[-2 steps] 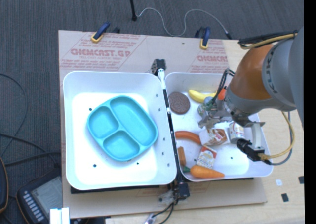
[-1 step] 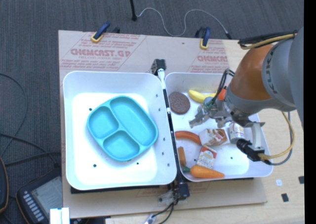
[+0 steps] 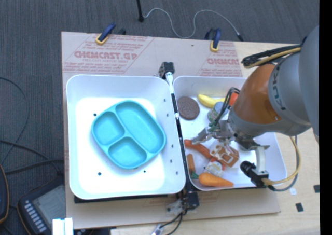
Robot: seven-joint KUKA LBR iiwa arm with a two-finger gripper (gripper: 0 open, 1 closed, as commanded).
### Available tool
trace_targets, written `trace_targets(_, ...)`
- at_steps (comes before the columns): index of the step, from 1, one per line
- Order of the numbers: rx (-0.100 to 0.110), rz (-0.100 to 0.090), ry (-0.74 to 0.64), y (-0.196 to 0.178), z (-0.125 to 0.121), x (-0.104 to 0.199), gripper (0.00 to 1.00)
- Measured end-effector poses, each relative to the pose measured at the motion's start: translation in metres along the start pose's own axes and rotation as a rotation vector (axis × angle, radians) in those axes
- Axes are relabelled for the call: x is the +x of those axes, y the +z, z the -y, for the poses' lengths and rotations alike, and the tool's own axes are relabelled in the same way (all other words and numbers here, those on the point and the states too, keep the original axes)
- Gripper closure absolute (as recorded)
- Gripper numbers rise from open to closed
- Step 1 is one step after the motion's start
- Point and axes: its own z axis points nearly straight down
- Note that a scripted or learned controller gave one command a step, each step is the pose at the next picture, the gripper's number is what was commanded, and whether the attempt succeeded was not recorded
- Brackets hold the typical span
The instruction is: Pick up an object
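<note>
Toy food [image 3: 210,152], gripper [image 3: 219,136] just above

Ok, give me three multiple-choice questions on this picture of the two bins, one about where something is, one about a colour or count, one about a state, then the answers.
1. Where does the blue three-part plastic plate lie?
A. in the left white bin
B. in the right white bin
C. on the cardboard sheet

2. What colour is the round flat cookie?
A. green
B. dark brown
C. white

3. How does the grey arm with the orange band stand?
A. parked over the carpet
B. over the left bin
C. reaching down into the right bin among the toy food

Answers:
1 A, the plate rests on the left bin's floor.
2 B, the cookie beside the yellow banana is dark brown.
3 C, the arm's gripper is low over the right bin, near the orange carrot.
</note>
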Motion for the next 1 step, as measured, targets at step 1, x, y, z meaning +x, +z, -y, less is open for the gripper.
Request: trace_targets(1,0.008,0.000,-0.002,-0.0064,0.0021,0.0000,1.00)
